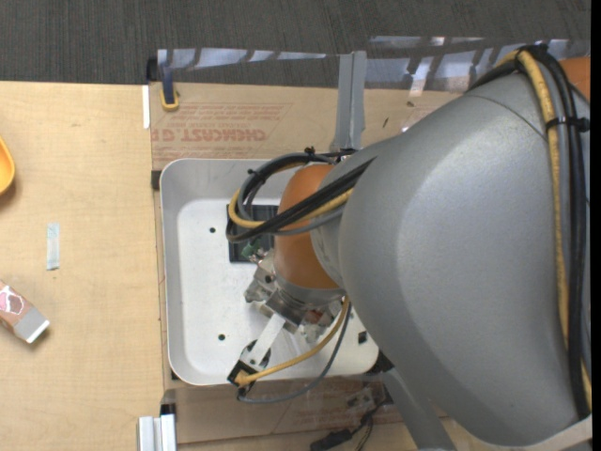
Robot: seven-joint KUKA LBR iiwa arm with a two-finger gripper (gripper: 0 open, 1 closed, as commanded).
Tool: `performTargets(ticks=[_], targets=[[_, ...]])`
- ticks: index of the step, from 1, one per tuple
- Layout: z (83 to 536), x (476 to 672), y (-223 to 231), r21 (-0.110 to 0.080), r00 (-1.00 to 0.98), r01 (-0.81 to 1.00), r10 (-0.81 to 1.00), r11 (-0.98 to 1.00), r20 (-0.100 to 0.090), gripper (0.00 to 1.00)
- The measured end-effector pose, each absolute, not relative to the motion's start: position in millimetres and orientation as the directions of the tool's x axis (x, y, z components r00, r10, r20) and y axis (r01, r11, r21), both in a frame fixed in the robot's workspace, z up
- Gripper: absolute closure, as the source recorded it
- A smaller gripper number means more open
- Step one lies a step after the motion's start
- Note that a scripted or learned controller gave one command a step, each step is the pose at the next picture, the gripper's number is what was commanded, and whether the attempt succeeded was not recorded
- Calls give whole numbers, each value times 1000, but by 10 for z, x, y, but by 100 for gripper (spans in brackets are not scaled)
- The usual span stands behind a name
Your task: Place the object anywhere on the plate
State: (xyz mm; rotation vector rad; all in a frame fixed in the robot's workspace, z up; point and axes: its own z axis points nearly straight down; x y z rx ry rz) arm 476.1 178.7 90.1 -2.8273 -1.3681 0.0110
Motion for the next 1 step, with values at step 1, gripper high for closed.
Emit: performTargets(ticks=[1], targets=[[951, 4767, 2207, 0, 878, 478, 478, -878, -6, 0]])
